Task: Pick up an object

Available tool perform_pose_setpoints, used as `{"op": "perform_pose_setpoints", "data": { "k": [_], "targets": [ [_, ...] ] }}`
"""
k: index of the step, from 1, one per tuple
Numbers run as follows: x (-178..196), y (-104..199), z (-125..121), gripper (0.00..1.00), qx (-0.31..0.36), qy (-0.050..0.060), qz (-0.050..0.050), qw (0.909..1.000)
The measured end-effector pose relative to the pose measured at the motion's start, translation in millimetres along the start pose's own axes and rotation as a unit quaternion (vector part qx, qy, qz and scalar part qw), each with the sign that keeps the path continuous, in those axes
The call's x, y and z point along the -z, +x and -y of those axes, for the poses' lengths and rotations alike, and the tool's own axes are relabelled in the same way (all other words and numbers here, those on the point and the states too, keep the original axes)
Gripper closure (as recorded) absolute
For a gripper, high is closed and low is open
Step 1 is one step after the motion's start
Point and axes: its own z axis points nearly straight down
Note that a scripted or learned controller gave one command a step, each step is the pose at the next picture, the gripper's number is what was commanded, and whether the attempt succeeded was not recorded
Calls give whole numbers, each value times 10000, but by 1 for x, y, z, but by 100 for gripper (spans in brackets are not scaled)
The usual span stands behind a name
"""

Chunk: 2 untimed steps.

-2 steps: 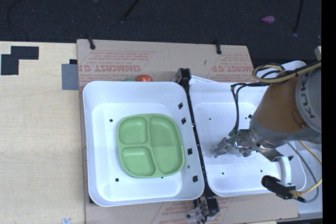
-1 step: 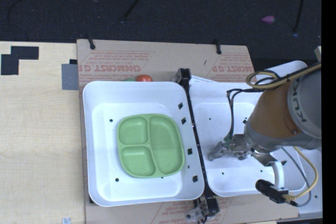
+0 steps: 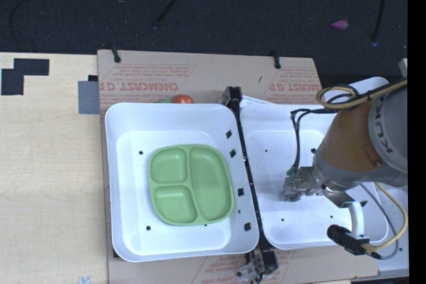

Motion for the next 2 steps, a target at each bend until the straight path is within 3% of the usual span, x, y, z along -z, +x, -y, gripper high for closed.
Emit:
{"op": "perform_pose_setpoints", "data": {
  "k": [2],
  "targets": [
    [105,-2,-5,100,38,-13,6,10000]
  ]
}}
